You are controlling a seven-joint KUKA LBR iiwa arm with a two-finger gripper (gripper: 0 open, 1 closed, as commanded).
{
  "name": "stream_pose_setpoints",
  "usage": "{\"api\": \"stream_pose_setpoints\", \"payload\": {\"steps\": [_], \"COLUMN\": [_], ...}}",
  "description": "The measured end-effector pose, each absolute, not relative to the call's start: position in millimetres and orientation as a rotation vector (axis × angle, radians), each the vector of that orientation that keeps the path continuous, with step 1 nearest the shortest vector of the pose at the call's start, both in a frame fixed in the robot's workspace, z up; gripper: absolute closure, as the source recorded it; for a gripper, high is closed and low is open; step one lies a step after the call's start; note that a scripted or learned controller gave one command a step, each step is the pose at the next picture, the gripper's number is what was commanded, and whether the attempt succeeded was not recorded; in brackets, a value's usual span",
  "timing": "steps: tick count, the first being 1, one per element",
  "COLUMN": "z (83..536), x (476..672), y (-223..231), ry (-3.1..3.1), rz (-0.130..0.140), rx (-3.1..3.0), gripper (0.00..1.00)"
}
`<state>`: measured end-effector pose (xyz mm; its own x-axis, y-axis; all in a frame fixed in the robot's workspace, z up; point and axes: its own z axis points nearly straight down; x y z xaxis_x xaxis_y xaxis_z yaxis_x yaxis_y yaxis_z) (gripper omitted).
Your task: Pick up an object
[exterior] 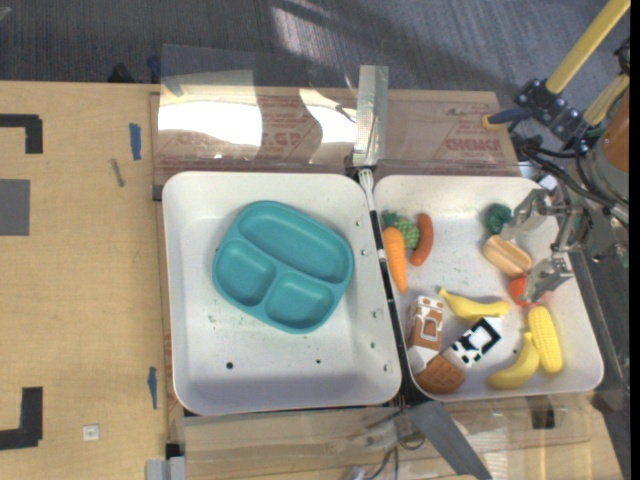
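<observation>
Hanging open at the right of the frame, the gripper (540, 243) holds nothing. Just below it sits a hot dog (507, 256) (corn (543, 336) lies lower down). Drop straight, then squeeze its middle.

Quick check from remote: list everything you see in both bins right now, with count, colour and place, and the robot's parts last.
Divided plate: 1, teal, left bin.
Carrot: 1, orange, right bin, left side.
Sausage: 1, red-orange, beside carrot.
Broccoli: 1, green, upper right.
Hot dog bun: 1, tan, under broccoli.
Bananas: 2, yellow, centre and lower right.
Corn: 1, yellow, right edge.
Cookie: 1, brown, bottom.
End effector: 1, silver, over right bin's right side.
</observation>
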<state>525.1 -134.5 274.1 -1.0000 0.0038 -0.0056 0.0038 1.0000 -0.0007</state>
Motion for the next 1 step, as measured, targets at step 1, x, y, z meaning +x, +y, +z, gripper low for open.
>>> {"api": "stream_pose_setpoints", "payload": {"steps": [1], "z": [132.9], "x": [501.7], "y": [-186.8], "ry": [3.15], "rz": [0.005], "rx": [-0.045], "gripper": [0.0]}}
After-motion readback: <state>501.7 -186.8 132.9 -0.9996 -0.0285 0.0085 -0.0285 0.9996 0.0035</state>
